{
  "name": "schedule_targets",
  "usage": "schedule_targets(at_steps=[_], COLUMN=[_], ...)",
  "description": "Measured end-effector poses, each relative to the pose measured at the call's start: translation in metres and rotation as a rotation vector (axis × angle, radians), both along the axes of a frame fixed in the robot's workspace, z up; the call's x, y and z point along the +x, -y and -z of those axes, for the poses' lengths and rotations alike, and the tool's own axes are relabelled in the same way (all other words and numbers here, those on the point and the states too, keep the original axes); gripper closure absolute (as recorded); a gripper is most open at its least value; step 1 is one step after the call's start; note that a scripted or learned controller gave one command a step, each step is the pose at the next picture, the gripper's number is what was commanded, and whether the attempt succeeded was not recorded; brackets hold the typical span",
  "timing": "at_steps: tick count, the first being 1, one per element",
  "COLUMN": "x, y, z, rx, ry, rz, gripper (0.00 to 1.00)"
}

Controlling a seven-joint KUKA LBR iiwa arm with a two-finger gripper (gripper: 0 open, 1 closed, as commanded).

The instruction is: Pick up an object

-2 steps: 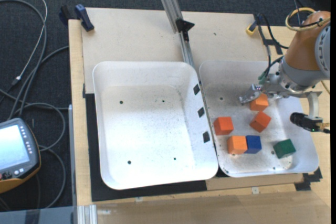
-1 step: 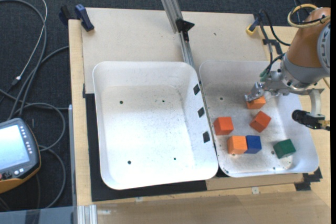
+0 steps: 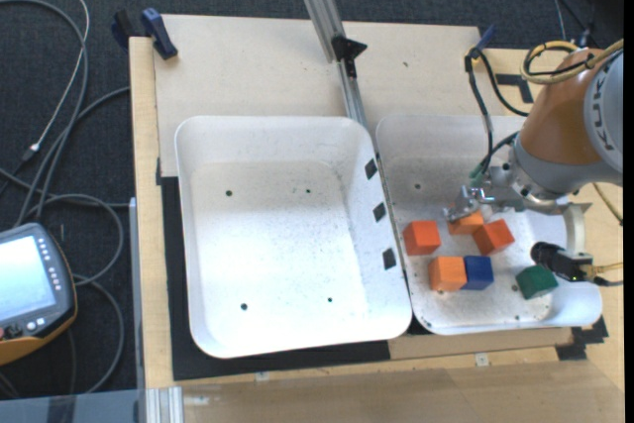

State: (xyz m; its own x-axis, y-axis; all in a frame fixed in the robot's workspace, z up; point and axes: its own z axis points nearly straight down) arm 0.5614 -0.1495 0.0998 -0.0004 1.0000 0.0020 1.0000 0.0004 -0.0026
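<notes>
End effector (image 3: 474, 205) low in right bin (image 3: 396, 139), right of frame centre, openness impossible to judge | orange blocks (image 3: 492, 235) just below-right of it, almost touching | blue block (image 3: 477, 271), green block (image 3: 537, 282) further toward lower right | nothing visibly held.

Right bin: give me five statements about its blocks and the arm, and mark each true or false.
1. The blue block touches an orange block on its left. True.
2. The green block lies in the left bin. False: it lies in the right bin, near its lower right corner.
3. The gripper hangs over the right bin. True.
4. Two blue blocks lie in the right bin. False: there is one blue block.
5. The arm comes in from the left of the camera view. False: it comes in from the right.
</notes>
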Motion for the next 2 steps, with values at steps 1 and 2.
schedule_targets(at_steps=[1,2], x=[0.044,0.032], y=[-0.093,-0.198], z=[-0.105,-0.099], rx=[0.0,0.003], ry=[0.013,-0.002], rz=[-0.009,-0.009], gripper=[1.0,1.0])
